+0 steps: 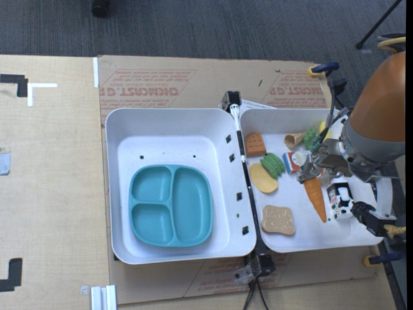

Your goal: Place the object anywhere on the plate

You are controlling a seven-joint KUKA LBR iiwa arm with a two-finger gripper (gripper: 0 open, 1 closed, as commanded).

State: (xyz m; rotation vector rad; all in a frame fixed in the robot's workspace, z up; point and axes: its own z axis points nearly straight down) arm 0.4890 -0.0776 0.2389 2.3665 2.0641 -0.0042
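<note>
Hovering over the right bin [361,237], the gripper [308,170] is seen just above the carrot [315,199]; its opening cannot be told. Well left of the carrot, the teal plate [171,205] is seen in the left bin [122,173].

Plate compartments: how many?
3 in the teal plate, left bin: two small ones stacked on the left side, one long one along the right.
</note>
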